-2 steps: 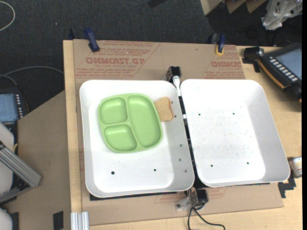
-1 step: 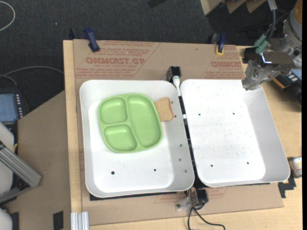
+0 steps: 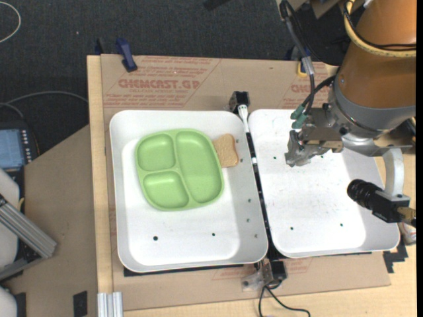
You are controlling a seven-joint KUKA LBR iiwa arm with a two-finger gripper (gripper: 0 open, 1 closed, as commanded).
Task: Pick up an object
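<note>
A green divided plate [image 3: 179, 169] lies in the left bin [image 3: 135, 243], toward its back. A small tan, biscuit-like piece [image 3: 227, 150] rests against the plate's right rim, near the wall between the bins. My gripper [image 3: 296, 157] hangs over the back left part of the right bin [image 3: 317, 233], pointing down at bare white floor. It is well apart from the plate and the tan piece, with the bin walls between them. I see nothing under it or in it.
The arm's grey and orange body [image 3: 380, 58] looms over the right bin's back right corner. A black cylindrical part [image 3: 373, 200] juts over that bin's right side. Black clamps [image 3: 239, 102] sit where the bins meet. Brown board [image 3: 165, 78] surrounds both bins.
</note>
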